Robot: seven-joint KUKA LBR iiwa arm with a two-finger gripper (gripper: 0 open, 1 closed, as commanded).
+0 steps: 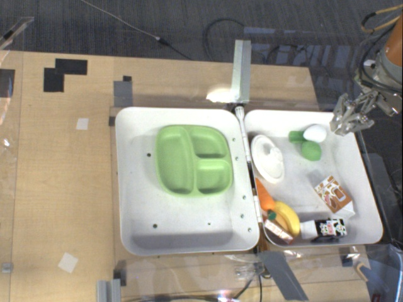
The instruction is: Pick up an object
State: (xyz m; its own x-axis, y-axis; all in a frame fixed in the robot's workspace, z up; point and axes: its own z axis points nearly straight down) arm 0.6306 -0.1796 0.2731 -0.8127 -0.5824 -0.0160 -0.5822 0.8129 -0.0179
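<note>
Camera view: gripper sits over upper-right corner of right bin, fingers look slightly apart w/ nothing between them, though it's small and blurry, so approx. Touching no object. Nearest item, green-and-white toy, lies just left of it in the bin. White bowl, banana, snack packet further down. Green divided plate in left bin.

The scene is lit evenly and fairly brightly from above. A small glare patch is seen on the bench just behind the left bin, and soft shadow is cast along that bin's near inner wall. The white surfaces are slightly washed out. Fine detail is softened throughout, and the end effector is rendered mildly blurred.
</note>
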